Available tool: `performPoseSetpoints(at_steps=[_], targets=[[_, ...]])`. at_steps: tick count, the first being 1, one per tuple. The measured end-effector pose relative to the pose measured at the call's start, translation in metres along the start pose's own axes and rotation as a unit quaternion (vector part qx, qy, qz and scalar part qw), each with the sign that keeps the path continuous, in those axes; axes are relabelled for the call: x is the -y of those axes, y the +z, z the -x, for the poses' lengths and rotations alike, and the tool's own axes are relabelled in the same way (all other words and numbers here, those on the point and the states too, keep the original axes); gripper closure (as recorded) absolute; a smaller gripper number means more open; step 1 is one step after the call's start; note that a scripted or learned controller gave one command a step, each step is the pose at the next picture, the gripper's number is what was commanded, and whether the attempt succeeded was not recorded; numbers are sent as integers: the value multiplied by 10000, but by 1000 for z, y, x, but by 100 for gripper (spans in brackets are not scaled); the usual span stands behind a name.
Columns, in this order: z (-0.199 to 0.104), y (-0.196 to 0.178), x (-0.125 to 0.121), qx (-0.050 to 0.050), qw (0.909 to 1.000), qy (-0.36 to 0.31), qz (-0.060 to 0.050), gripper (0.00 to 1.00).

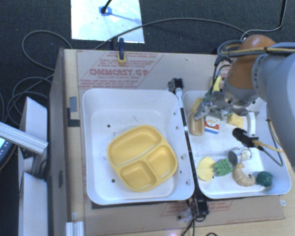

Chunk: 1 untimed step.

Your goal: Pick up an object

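So the arm (273, 70) comes in from the right and hangs over the far part of the right bin (285, 183), wrist with the orange band (248, 58) bent down toward the bin. The claw (212, 108) sits low over the far-left corner of that bin, right above a small red, white and blue carton (212, 127) and just beside a tan bread-like piece (196, 124) that lies along the bin's left wall. Can't tell from this angle if the claw is released or clenched, and nothing shows as gripped.

The near half of the right bin is crowded: a yellow slice (205, 169) touching a green leafy toy (222, 167), a beige croissant-ish thing (244, 176), a dark green lump (264, 178) and a little metal can (238, 156). Not much open floor there.

The left bin (96, 132) has way more room, just a yellow divided tray (141, 157) sitting tilted in the middle with bare white floor all round. Both bins touch along a dark divider (184, 127) on the desk (118, 68).
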<state>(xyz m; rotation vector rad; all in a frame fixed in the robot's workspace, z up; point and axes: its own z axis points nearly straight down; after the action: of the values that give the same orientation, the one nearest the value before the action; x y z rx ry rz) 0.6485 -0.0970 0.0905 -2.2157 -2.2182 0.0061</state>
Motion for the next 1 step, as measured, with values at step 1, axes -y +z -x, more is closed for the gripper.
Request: performPoseSetpoints(at_steps=[1], targets=[[-2,1,-10,-1,9999,38,-154,0]])
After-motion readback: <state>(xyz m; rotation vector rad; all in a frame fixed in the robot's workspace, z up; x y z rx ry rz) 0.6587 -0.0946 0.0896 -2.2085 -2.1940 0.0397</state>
